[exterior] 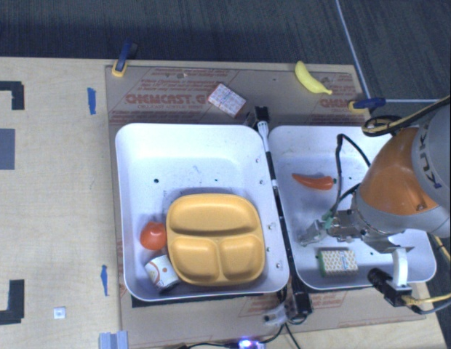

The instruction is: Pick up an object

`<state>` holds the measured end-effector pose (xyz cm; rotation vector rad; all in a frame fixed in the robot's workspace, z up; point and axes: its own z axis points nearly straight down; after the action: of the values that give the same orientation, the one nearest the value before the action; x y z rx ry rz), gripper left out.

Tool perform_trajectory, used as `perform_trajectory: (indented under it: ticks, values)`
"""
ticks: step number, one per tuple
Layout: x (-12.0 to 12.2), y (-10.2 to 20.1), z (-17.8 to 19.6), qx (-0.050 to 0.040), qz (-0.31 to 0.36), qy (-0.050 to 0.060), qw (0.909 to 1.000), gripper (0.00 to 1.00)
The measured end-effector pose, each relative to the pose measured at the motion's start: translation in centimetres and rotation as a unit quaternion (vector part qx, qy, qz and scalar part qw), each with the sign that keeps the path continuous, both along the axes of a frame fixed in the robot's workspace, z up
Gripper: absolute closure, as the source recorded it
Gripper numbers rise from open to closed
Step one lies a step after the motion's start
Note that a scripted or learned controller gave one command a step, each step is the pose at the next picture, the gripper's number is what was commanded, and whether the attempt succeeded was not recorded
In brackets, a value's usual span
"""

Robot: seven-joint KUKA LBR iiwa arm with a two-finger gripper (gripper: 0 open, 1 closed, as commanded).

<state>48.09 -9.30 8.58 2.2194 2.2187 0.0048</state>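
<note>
Sponge-like block (336, 261) lies at right bin's (305, 271) front, just below-right of the gripper (313, 231); claw state cannot be told. Orange carrot-shaped piece (313, 182) sits behind, long axis crosswise.

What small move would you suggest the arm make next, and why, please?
Probably a short shift toward the sponge and down: the tool sits in the right bin beside it, with nothing visibly held.

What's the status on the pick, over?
Gripper low in right bin, nothing seen between its fingers. Orange carrot-like piece behind it, small green-white block beside it. Yellow tray in left bin, not in the way.
</note>
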Motion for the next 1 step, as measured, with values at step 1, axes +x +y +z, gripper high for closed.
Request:
perform_trajectory:
  ticks: [1]
  values:
    - [-0.01,-0.01,0.00,0.0001,0.000,0.000,1.0000,0.00]
